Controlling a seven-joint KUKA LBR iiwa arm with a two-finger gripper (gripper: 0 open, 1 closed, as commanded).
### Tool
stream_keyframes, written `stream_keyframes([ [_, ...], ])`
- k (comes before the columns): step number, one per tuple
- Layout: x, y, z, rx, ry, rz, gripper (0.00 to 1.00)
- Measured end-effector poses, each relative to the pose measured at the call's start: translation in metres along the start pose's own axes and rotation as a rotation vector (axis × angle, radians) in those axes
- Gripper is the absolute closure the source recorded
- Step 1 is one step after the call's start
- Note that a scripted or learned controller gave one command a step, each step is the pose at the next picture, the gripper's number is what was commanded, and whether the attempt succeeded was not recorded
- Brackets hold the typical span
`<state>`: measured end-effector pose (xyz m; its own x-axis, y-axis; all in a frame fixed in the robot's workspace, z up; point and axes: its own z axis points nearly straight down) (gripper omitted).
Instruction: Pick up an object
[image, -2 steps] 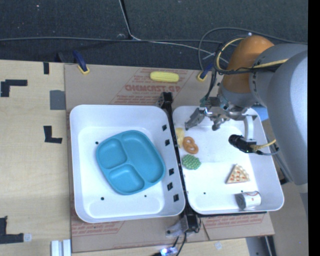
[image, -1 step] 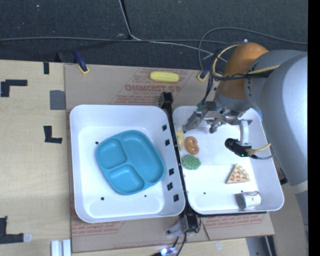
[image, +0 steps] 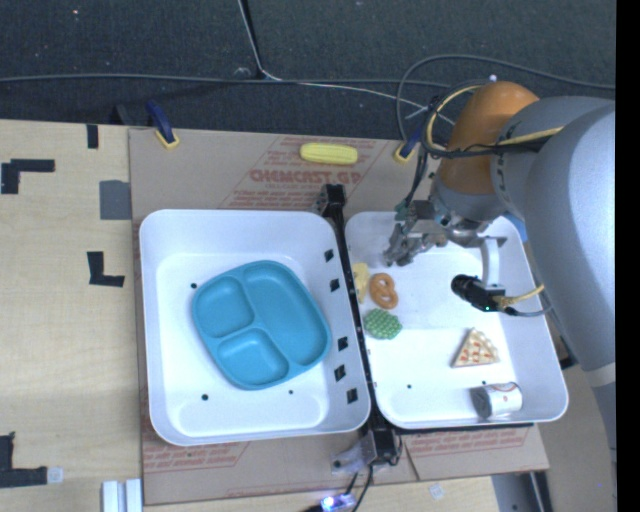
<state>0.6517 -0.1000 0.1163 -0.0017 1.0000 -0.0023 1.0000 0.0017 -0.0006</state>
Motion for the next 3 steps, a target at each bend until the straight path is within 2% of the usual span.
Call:
stream_keyframes([
  [2, -0.003, -0.003, -0.111, -0.004, 0.002, 0.001, 1.0],
  [3, -0.006, 0.004, -0.172, -0.004, 0.001, 0.0, 1.0],
])
